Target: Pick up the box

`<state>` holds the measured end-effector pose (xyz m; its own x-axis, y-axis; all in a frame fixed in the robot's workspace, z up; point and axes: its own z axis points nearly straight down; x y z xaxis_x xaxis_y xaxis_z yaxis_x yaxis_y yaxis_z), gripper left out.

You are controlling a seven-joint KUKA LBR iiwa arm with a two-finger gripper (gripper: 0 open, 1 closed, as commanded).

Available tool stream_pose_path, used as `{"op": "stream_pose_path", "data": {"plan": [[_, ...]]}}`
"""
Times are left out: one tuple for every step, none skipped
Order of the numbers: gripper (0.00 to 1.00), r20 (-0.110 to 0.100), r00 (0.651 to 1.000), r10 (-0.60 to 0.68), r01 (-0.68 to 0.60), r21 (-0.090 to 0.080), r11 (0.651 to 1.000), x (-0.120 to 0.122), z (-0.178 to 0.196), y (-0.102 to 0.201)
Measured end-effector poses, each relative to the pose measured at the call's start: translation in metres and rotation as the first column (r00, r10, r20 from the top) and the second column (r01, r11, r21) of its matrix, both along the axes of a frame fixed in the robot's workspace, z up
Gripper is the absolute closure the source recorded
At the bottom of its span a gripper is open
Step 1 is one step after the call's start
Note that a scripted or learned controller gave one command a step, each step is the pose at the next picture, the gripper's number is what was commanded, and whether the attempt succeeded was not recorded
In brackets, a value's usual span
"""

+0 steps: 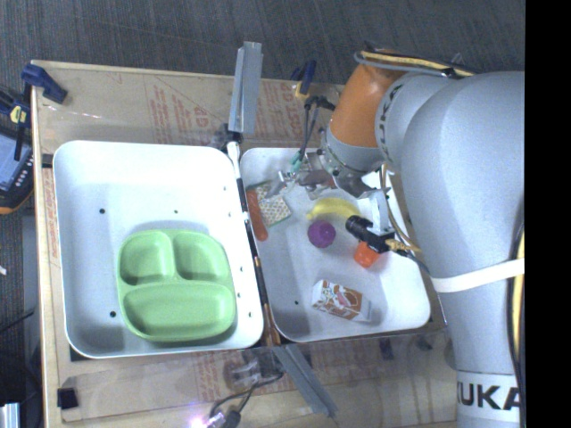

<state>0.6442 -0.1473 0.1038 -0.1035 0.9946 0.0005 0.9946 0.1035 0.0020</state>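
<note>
The gripper (pixel 287 182) is hovering at the right bin's (pixel 406 315) far left corner — whether open or clenched cannot be told — while the box (pixel 340 300) is lying near the front wall, long axis slanting rightward.

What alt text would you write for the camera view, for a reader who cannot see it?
A grey robot arm reaches from the right into the right white bin, where a small box lies near the front, with a purple ball, a yellow item and an orange item behind it. The left bin holds a green divided tray.
</note>
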Motion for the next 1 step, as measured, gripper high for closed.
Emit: {"op": "stream_pose_path", "data": {"plan": [[0.00, 0.012, 1.000, 0.023, -0.023, -0.013, 1.000, -0.0130, -0.0040, 0.0376]]}}
